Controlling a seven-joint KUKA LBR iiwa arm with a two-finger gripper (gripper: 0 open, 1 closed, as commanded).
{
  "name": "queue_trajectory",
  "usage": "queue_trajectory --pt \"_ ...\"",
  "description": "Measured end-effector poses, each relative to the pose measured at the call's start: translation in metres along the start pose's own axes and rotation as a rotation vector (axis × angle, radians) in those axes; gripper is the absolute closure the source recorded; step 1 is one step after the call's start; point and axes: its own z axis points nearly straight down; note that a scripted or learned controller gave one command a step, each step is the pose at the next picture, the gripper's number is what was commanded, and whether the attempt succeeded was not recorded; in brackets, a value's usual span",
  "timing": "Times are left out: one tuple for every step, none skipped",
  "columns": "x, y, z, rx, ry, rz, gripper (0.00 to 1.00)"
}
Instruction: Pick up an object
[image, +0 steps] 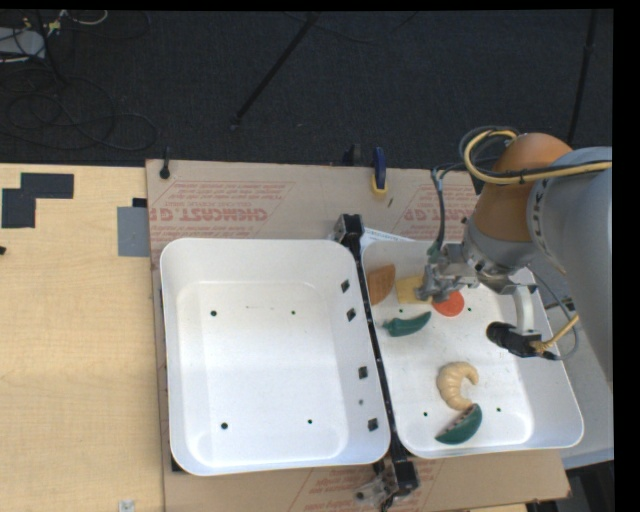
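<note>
I'm down over the far end of the right bin (560, 425), my gripper (440, 288) low among the pieces there. A yellow block (406, 291) sits just to its left, a red piece (450, 305) right under it, a brown chunk (380, 284) by the divider. Whether my fingers are spread or closed, I cannot tell from here. A green pod (407, 324) lies near, a croissant (457, 384) and a green wedge (460, 425) further forward. Left bin (190, 300) beside me.
</note>
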Motion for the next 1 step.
queue_trajectory --pt "-0.0142 -0.0622 0.0076 0.022 0.0 0.003 1.0"
